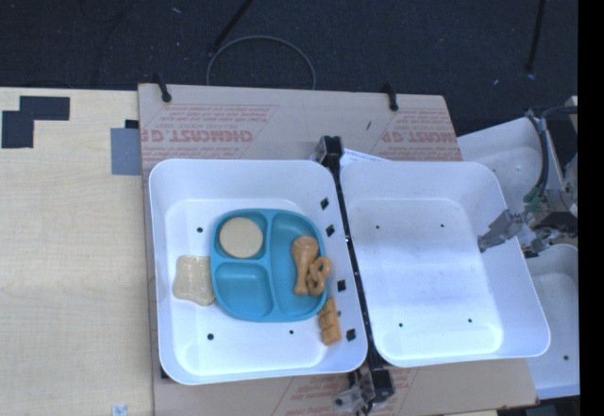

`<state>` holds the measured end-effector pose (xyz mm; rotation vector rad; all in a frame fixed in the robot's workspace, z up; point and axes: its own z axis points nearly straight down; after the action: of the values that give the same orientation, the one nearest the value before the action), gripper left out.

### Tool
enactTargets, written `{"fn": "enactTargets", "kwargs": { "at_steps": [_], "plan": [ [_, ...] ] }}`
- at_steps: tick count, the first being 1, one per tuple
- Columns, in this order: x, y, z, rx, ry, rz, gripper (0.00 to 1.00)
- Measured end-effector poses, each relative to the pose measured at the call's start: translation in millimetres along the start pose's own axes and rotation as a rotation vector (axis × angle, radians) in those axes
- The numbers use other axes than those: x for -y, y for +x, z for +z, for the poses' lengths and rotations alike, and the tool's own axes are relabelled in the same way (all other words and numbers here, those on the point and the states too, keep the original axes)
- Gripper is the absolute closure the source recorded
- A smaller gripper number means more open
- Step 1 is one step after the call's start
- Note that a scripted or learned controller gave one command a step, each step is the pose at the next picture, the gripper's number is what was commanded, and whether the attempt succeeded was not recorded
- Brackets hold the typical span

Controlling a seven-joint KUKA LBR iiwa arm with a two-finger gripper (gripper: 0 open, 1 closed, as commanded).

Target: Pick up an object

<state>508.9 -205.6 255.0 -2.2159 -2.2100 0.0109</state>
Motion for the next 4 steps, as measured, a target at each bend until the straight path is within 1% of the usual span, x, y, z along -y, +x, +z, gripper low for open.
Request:
{"fn": "enactTargets", "kwargs": {
  "at_steps": [1, 2, 3, 4],
  "plan": [
    [-2.1, 0.1, -5.6, 0.002, -0.011, -0.002, 0.0],
    [-7.5, 5.9, 56.2, 0.0, -0.005, -0.003, 0.0],
    [-11.4, 3.1, 100.7, 0.001, -0.007, -0.002, 0.0],
    [-6.0, 7.4, 163.6, 0.0, -0.005, -0.002, 0.0]
  ]
}}
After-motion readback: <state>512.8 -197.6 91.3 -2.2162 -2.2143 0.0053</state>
